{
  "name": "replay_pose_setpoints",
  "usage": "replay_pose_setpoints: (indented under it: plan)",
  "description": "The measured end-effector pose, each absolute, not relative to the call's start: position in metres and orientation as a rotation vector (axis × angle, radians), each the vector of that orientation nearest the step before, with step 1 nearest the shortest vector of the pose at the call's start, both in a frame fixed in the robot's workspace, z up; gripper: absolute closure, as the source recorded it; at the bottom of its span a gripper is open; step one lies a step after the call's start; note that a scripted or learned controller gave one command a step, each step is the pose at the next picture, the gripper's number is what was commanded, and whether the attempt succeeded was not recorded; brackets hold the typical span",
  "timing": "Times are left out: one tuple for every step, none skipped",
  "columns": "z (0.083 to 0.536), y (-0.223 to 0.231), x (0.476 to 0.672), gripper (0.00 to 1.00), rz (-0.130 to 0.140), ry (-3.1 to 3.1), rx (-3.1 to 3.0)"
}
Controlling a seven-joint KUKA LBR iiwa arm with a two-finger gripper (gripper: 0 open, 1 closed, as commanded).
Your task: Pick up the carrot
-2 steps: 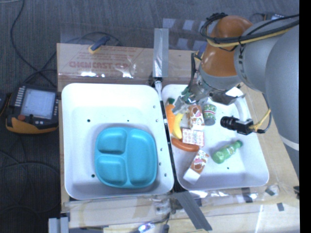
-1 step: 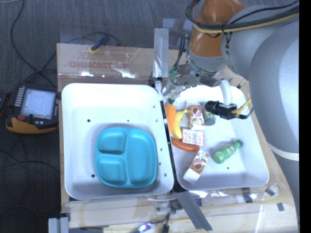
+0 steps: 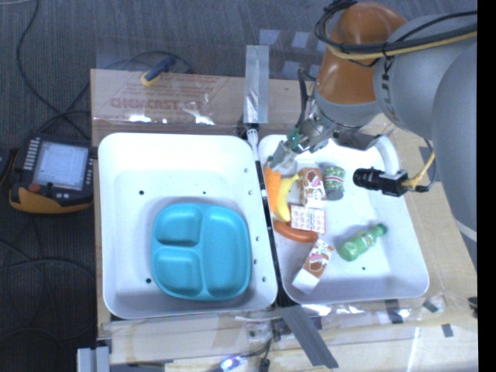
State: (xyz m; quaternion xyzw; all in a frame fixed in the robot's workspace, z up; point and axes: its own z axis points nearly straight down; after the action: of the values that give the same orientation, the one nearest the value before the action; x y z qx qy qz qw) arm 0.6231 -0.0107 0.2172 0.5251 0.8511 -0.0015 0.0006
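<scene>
You see the hand [image 3: 280, 160] just above the carrot [image 3: 273, 187], approaching; I cannot tell its state. Next, lower it onto the carrot, beside the banana [image 3: 281, 200].

Claw [image 3: 280, 160] fingertips blurred over carrot [image 3: 272, 186]

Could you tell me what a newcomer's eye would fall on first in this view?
Probably the arm's orange band at upper right, with the gripper down at the carrot in the right bin. Next, the blue divided plate in the left bin, then the cluster of toy food beside the carrot, with a green bottle lying apart.
</scene>
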Motion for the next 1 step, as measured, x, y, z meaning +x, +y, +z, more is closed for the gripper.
replay_pose_setpoints:
  plan:
    - [0.2283, -0.0452, 0.5674, 1.00, -0.004, 2.662, 1.669]
